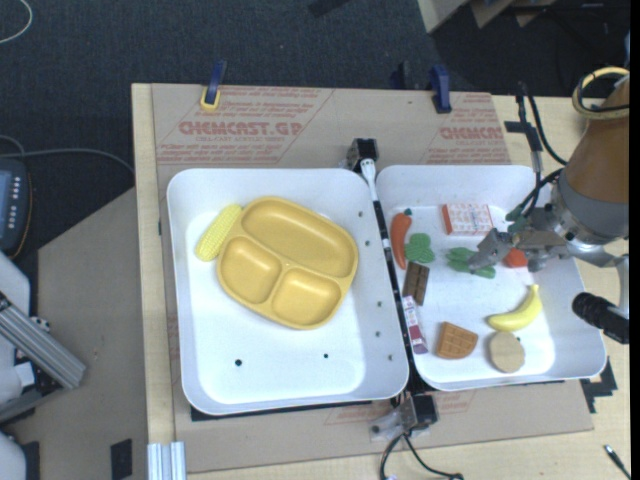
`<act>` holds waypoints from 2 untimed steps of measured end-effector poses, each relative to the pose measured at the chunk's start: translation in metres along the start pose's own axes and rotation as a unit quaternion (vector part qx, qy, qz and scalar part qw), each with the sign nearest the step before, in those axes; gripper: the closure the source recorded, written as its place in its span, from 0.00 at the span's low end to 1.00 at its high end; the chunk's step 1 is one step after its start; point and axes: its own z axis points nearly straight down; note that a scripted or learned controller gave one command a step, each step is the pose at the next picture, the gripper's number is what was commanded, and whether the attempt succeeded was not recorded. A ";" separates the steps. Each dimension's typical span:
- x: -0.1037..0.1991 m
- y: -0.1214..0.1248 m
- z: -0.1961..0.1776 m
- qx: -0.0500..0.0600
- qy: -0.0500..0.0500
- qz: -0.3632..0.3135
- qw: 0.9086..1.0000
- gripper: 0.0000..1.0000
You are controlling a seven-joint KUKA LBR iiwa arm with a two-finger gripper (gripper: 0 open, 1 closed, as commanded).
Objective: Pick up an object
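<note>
My gripper (512, 252) is low over the right bin (570, 363), near its right wall, and it is open. A small red piece (515, 259) lies between its two fingers, on the bin floor. A green leafy toy (464, 260) lies just left of the left finger (488, 252). Close by are a yellow banana (517, 311), a red-and-white box (468, 217), an orange carrot (400, 238) and a green broccoli piece (419, 249). The arm's grey and orange wrist (603, 173) rises at the right and hides part of the bin wall.
A brown bar (417, 283), a pink wrapper (413, 332), a waffle (456, 341) and a tan round piece (507, 352) lie along the right bin's front. The left bin (200, 348) holds a yellow divided plate (285, 261) and a corn cob (218, 232).
</note>
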 end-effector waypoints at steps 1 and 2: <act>0.000 0.003 -0.007 -0.007 -0.001 -0.002 1.000 0.00; 0.002 0.003 0.035 -0.004 0.000 -0.001 1.000 0.00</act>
